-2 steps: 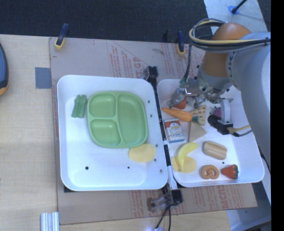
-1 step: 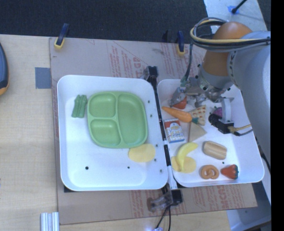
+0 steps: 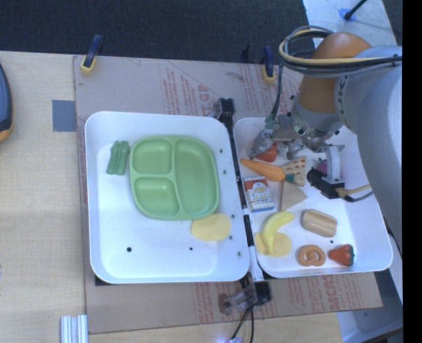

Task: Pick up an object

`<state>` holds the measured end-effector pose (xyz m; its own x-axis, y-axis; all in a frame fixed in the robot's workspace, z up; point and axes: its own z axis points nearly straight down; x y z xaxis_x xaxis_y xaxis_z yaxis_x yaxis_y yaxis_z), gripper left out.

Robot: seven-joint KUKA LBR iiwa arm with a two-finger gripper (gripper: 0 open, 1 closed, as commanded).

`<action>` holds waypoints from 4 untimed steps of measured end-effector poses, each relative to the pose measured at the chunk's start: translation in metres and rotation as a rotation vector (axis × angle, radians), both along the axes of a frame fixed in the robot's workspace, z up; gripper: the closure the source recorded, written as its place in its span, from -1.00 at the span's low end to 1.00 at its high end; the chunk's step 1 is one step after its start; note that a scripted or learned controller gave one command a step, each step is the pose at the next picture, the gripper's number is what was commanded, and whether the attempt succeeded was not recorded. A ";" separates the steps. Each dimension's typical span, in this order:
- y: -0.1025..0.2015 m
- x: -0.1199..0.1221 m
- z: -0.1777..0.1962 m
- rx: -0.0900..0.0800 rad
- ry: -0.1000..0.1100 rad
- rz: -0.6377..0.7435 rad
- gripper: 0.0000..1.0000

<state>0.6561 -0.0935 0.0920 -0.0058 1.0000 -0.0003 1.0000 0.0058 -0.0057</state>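
- The gripper (image 3: pixel 280 140) hangs low over the back of the right bin (image 3: pixel 364 263), under the grey arm (image 3: pixel 371 91) with its orange band (image 3: pixel 335 48).
- Whether its jaws are open or closed cannot be told; a small red piece (image 3: pixel 268 154) lies just beside them, and nothing can be seen held.
- The carrot (image 3: pixel 263 168) lies in the right bin near its left wall, just in front of the gripper. Its long axis runs from upper left to lower right, the thicker end toward the right.
- Beside the carrot sits a pale cracker-like wedge (image 3: pixel 295 168); in front of it a small printed carton (image 3: pixel 259 194).
- Farther forward lie a yellow banana (image 3: pixel 275 229), a bread roll (image 3: pixel 318 222), a pretzel (image 3: pixel 310 255) and a strawberry (image 3: pixel 341 255).
- The left bin (image 3: pixel 111 256) holds a green divided plate (image 3: pixel 173 176) with 3 compartments, a green bean pod (image 3: pixel 117 157) lying upright along the plate's left, and a yellow chip-like piece (image 3: pixel 211 228) at the plate's front corner.
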 end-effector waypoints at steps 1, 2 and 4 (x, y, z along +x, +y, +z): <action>-0.001 0.000 0.000 0.000 0.000 -0.001 -1.00; -0.002 0.000 0.000 0.000 -0.001 -0.002 -1.00; -0.008 0.000 0.000 -0.001 -0.003 -0.003 -1.00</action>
<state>0.6564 -0.1016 0.0922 -0.0031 1.0000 -0.0008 1.0000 0.0031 -0.0029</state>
